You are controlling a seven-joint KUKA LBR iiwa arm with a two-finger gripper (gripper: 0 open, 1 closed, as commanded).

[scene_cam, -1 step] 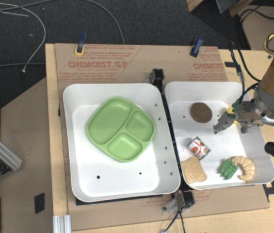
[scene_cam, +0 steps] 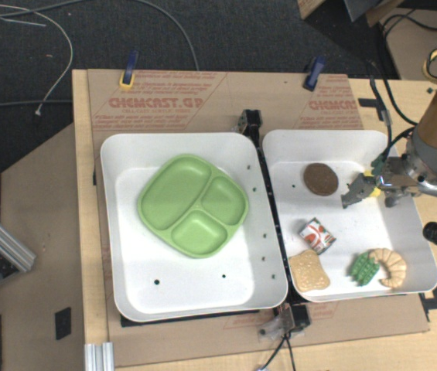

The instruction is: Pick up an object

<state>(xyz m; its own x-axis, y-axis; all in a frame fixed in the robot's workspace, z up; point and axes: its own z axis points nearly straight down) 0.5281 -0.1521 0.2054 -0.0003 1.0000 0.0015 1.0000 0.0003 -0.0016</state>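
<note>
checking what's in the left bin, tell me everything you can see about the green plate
The green plate is a light green divided tray of plastic look, roughly square with rounded corners, with three compartments: one large and two smaller. Nothing lies in any of them. It lies flat and right side up, turned at an angle to the bin's walls, near the middle of the left bin, resting on the bin's white floor. Nothing else touches it, and the gripper is over the right bin.

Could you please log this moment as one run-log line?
gripper: open, over right bin | nearest: brown disc | held: nothing
</note>
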